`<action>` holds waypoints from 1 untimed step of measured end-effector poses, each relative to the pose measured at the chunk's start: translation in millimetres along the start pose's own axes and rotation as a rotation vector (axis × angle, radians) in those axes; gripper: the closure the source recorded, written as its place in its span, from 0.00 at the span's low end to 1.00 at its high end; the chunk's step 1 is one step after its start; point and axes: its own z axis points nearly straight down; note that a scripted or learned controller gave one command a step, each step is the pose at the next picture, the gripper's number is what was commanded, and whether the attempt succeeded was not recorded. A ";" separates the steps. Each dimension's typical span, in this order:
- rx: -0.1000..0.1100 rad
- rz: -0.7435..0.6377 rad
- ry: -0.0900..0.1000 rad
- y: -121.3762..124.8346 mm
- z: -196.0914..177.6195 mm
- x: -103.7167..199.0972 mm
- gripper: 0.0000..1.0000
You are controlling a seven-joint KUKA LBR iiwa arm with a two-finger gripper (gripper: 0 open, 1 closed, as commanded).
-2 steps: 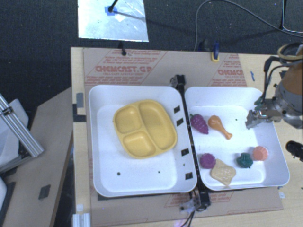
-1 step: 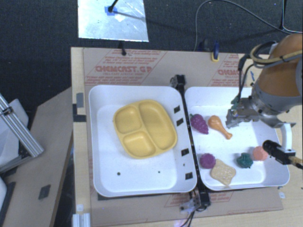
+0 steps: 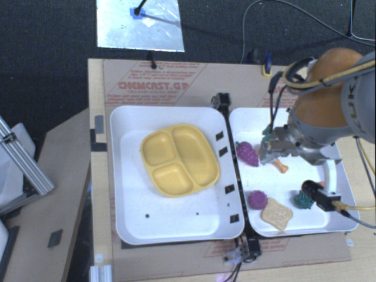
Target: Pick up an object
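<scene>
**Status**
- Right bin [image 3: 338, 157]: holds a purple grape cluster [image 3: 247, 153], a small orange piece [image 3: 282, 167], a second purple piece [image 3: 257, 199], a beige toast slice [image 3: 277, 214] and a teal piece [image 3: 302, 200].
- Left bin [image 3: 132, 216]: holds a yellow divided plate [image 3: 179, 157].
- Arm [image 3: 326, 107]: reaches in over the right bin, wrist low, with the jaws down between the grape cluster and the orange piece, just beside both.
- Jaw state: cannot tell; hidden by the wrist body from this angle. No item visibly between the jaws.

**Failure risks**
- Ambiguous target. With two items flanking the jaws, likely to close on neither, or to pinch one edge only and drop it on lifting.
- Displacement. Likely to nudge the grape cluster toward the centre wall between the bins, where no room remains for a grip.
- Slip. Rounded, lumpy cluster and a thin orange piece: both liable to squirt out under an off-centre squeeze.
- Floor contact. Low wrist; risk of jamming on the bin floor if lowered further.
- Cable snag. Loose yellow cable [image 3: 355, 206] near the teal piece; possible drag during withdrawal.

**Check**
- Confirm an item between the jaws before counting any lift as a pick.
</scene>
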 end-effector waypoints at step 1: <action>-0.002 -0.002 0.001 5.3 -3.9 63.9 1.00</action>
